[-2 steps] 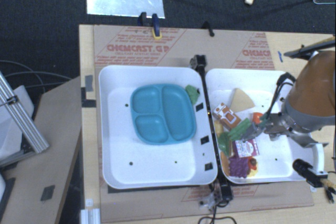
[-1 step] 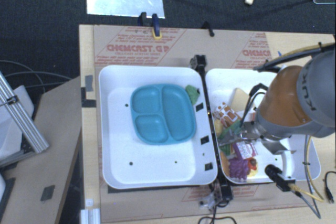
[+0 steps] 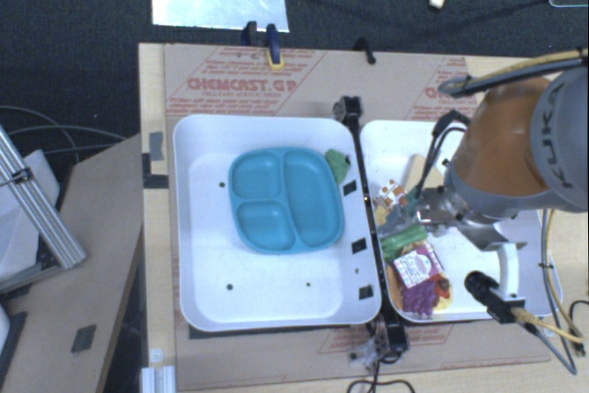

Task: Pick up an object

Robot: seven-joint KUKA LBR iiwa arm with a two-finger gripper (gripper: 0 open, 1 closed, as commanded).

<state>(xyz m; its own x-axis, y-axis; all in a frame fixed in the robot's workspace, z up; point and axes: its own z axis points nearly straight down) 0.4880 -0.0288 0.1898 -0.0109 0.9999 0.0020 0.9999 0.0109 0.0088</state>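
In the camera view, the arm (image 3: 515, 143) is reaching in from the right and hanging over the right bin (image 3: 386, 135), its grey and orange bulk covering much of that bin's middle and right side. The gripper (image 3: 419, 214) is sitting low over a cluster of small objects by the bin's left wall, but its tip is merging with the clutter beneath, so I cannot tell whether it has hold of anything or how it is set.

The objects are lying in the near left part of the right bin: a green piece (image 3: 402, 241), a red and white packet (image 3: 416, 266) just nearer, and a purple bunch (image 3: 420, 297) touching an orange bit at the near edge (their exact shapes are hard to make out). A pale stick-like item (image 3: 414, 170) is leaning farther back, partly hidden by the arm.

The left bin (image 3: 207, 290) is holding a blue divided tray (image 3: 283, 200), lying flat, with a small green thing (image 3: 338, 164) peeking out at its far right corner. Both bins are resting on the bench (image 3: 248, 83).
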